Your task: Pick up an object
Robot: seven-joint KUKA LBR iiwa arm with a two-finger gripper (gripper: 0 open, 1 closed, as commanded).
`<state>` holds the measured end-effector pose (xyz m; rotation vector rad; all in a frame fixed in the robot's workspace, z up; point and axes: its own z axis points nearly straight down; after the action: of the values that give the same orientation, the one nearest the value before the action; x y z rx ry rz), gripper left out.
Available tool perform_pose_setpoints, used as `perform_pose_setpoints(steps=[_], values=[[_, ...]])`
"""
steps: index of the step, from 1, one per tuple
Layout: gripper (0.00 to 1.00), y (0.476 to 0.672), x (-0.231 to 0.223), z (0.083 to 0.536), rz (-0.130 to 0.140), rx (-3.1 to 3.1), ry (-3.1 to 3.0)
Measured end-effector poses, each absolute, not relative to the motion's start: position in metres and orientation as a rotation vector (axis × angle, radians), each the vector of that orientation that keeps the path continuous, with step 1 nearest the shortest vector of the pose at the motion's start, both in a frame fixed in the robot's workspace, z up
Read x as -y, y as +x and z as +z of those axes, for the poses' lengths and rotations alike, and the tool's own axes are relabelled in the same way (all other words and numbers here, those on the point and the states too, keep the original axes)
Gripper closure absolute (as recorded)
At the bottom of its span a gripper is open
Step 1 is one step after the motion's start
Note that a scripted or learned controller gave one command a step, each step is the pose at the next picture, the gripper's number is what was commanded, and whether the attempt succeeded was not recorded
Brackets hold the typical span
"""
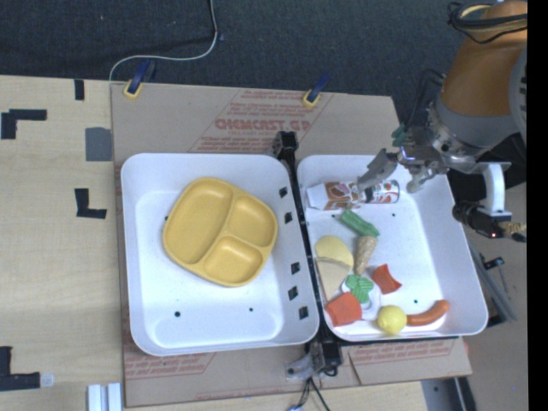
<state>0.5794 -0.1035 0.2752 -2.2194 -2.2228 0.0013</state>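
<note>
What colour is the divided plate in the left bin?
Yellow. The divided plate lies in the left bin, seen clearly in the camera view.

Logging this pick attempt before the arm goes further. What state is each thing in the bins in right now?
Gripper: over the right bin's far end, holding nothing I can see.
Carton: lying on its side, by the gripper.
Yellow plate: flat in the left bin, compartments up.
Green pod: lying loose.
Cone: lying on its side.
Lemon: resting near the sausage.
Right bin: holds the toy food.
</note>
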Motion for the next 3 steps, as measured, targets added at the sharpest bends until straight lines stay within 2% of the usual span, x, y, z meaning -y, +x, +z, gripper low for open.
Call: perform_pose_setpoints(steps=[1, 2, 3], values=[[0.0, 0.622, 0.101, 0.13, 0.011, 2.219, -2.213], [0.0, 0.652, 0.116, 0.11, -0.008, 2.227, -2.224], [0.0, 0.673, 0.106, 0.095, -0.005, 2.231, -2.228]])
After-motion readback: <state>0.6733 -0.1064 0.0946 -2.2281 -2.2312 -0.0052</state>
